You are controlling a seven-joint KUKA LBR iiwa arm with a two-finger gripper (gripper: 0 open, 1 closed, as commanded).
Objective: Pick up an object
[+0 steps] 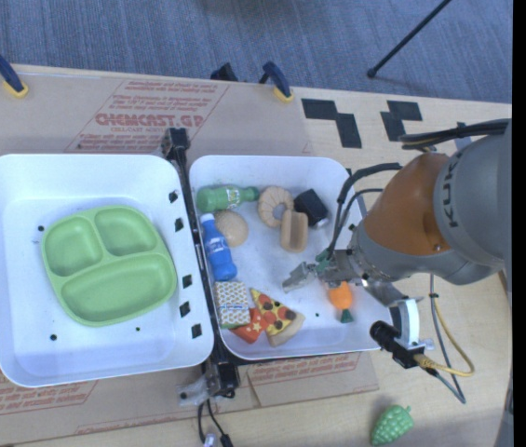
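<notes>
Objects for this pick all sit in the right-hand shallow white plastic bin [272, 170]; the nearest candidate to the tool is the small orange toy carrot w/ a green top [340, 299], lying on the bin floor near the right wall.

Largest first: the left white bin [6, 250] carries a pale green three-compartment plastic tray [109, 264], well apart from the action. Then the grey arm w/ its orange band [411, 212], reaching in from the right over the right bin's edge. Its two-finger gripper [311, 273] hangs just left of the carrot, fingers slightly apart w/ nothing between them — no hold yet, as far as we can see.

Smaller items: a blue plastic bottle [217, 248], long axis roughly top-to-bottom; a green bottle [225, 196] lying left-right; a toy pizza slice [272, 318]; a tan ring-shaped doughnut [273, 204]; a black block [311, 207].

The carrot's long axis runs near vertical in frame, green end toward the bottom, approx. To do this step well, we'd judge the fingers should shift right — centre over the orange body, close across the short width, not along the length. Wall is near, so clearance on that side looks tight; a slip could push the carrot against it.
</notes>
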